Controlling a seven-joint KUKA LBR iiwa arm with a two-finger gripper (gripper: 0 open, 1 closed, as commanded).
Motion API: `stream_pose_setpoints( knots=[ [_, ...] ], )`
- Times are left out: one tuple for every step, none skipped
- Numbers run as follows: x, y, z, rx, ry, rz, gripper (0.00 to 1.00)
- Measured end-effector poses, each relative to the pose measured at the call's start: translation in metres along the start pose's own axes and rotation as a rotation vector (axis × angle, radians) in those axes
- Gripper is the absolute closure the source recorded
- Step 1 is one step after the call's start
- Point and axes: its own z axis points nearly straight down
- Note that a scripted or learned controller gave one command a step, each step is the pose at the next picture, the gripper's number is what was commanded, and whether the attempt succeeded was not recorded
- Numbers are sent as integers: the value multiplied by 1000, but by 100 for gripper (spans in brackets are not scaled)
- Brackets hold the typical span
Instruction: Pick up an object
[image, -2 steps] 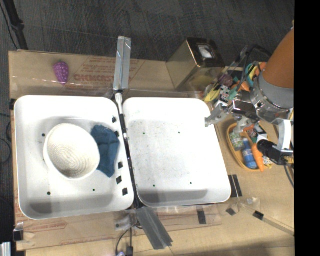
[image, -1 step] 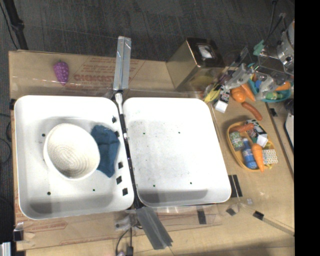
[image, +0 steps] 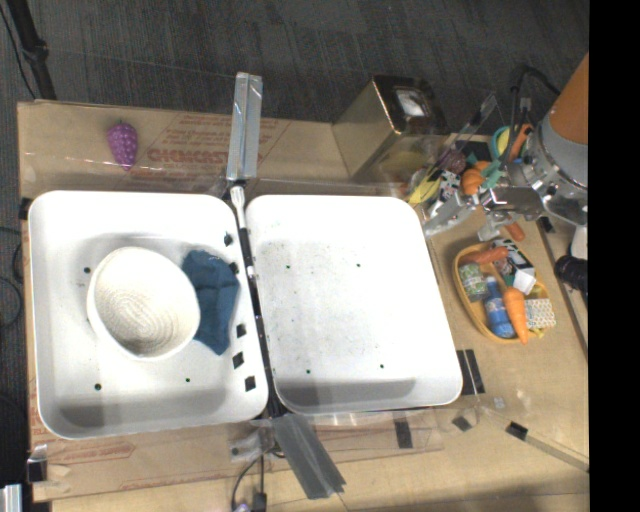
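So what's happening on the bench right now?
The arm sits at the right edge, back from both bins, with nothing picked yet. The left bin holds a white bowl-like object with a blue cloth touching its right side. The right bin is beside it. A small yellow tray of mixed items rests on the bench to the right, and a purple object lies on the cardboard above the left bin.

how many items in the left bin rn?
2: a white woven bowl-like object at centre-left, and a blue cloth touching its right side. Something could be hidden under either.
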Motion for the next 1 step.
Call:
stream_pose_setpoints(
  knots=[
    [-10, -21, -5, -1, 0, -160, 0]
  ],
)
